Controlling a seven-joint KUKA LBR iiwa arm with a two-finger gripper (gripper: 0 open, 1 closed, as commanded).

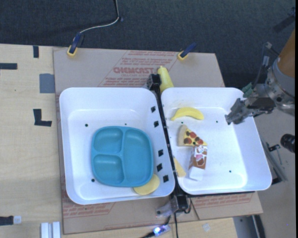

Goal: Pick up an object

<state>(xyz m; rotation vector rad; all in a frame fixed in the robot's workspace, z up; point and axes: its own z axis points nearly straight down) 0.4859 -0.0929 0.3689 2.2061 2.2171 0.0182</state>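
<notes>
With the jaws (pixel 236 114) hanging over the right bin's (pixel 248 148) far edge, their state impossible to tell, the banana (pixel 187 114), pizza slice (pixel 189 137) and carton (pixel 199 161) lie well left of them, crowded enough that a descent may clip a neighbour.

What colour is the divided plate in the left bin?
Light blue; the divided plate shows best in the camera view.

You have two shallow white plastic bins (pixel 69 133) side by side on a brown cardboard sheet (pixel 129 68), clamped at its far edge by two blue-and-yellow clips (pixel 74 46). A black cable (pixel 114 11) trails over the dark carpet (pixel 188 14). Black tape marks (pixel 39 118) dot the pale wooden bench (pixel 20 157).
</notes>
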